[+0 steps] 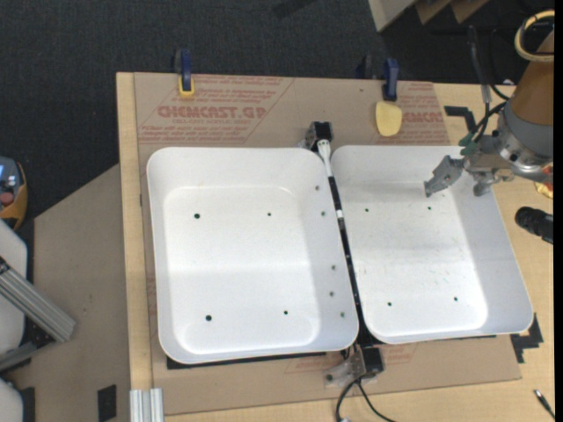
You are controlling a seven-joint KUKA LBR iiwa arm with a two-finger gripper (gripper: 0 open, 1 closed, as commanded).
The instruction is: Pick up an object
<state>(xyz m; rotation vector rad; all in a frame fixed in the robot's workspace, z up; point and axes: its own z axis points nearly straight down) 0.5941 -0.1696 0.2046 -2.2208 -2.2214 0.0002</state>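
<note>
Pale yellow lump (388, 118), the likeliest object to pick, lies on the brown board (264, 108) just behind the far left corner of the right bin (440, 271), outside it and directly below a blue clamp (390, 76). The gripper (459, 181) hangs over the far right part of that bin, well apart from the lump. Its two grey fingers (438, 181) are spread with only white bin floor between them, so it is open and grips nothing. The grey wrist and its orange band (534, 102) rise from it toward the right edge. The right bin's floor is white with a few dark dots. A black strip (341, 227) runs between it and the left bin (237, 253). A second blue clamp (183, 67) pins the board's far left edge, beside red lettering.
</note>
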